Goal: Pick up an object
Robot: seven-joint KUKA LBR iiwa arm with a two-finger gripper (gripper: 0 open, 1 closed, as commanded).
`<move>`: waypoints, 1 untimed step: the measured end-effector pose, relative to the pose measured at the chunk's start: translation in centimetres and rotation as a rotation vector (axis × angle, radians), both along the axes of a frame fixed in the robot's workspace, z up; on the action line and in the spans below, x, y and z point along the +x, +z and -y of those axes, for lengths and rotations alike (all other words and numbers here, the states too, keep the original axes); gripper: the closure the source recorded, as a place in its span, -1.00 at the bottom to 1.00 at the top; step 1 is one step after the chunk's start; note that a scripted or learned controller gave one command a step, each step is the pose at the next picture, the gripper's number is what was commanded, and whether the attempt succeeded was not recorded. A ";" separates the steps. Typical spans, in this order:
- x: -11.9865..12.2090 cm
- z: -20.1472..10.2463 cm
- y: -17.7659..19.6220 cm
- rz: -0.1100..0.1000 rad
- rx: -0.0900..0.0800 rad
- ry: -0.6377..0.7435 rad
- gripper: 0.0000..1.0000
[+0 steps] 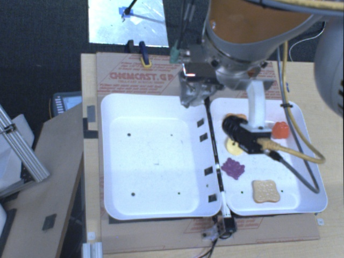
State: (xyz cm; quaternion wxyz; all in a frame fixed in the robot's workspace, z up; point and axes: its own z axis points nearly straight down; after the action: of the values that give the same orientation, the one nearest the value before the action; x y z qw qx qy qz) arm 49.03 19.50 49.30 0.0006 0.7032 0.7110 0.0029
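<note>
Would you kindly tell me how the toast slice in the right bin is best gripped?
I'd come from straight above and pinch the toast slice across its two straight side edges: it lies flat on the right bin floor, apart from the purple piece.

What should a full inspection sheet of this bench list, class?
surface: left bin and right bin side by side on printed cardboard
job's things: purple piece, toast slice, orange piece, half-hidden yellow piece, all in right bin
clutter: clamp on cardboard's far edge
grippers: gripper above divider's far end
cables: yellow cable loops over right bin
surroundings: shiny sheet, metal rail
</note>
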 end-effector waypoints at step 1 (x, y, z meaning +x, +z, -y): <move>8.7 -3.4 4.3 0.004 -0.001 -0.004 1.00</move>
State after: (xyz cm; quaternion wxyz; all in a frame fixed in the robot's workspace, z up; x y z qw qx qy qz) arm 57.74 22.90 53.63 0.0021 0.7046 0.7096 0.0039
